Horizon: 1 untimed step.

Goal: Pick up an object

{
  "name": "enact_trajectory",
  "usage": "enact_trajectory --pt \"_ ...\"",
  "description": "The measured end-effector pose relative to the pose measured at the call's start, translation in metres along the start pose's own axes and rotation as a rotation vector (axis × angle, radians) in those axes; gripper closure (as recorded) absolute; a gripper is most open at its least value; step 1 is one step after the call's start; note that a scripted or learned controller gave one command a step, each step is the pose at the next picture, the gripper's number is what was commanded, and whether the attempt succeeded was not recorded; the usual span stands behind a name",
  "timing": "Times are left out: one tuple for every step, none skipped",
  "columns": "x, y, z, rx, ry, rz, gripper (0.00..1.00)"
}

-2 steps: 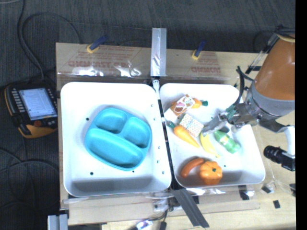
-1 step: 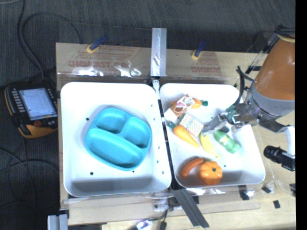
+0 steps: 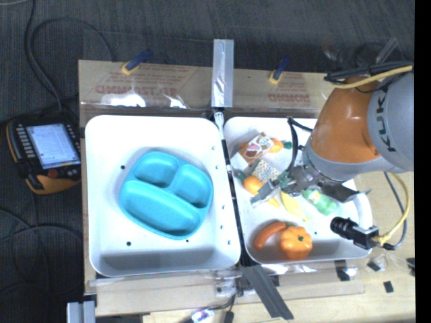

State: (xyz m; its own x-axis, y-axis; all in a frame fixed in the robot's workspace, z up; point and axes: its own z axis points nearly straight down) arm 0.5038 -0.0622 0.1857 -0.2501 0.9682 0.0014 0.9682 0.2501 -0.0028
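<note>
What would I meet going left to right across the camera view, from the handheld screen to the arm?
Teach pendant → left white bin holding a blue divided tray → upright metal strip over the bins' join → right white bin of toy food, with the claw → arm's orange band.

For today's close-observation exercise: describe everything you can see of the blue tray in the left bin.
The blue tray is a rounded, glossy turquoise dish, plastic by its look, moulded into three compartments: two smaller ones toward the far side and one long one along the near side. All three look empty. It lies flat and right side up, turned at a slant, near the middle of the left bin, resting on the bin's floor, with nothing else touching it.
</note>
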Motion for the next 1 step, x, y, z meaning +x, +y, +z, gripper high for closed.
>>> enact_trajectory --pt "-0.0386 -0.0024 0.0888 -0.001 0.001 -0.122 0.0"
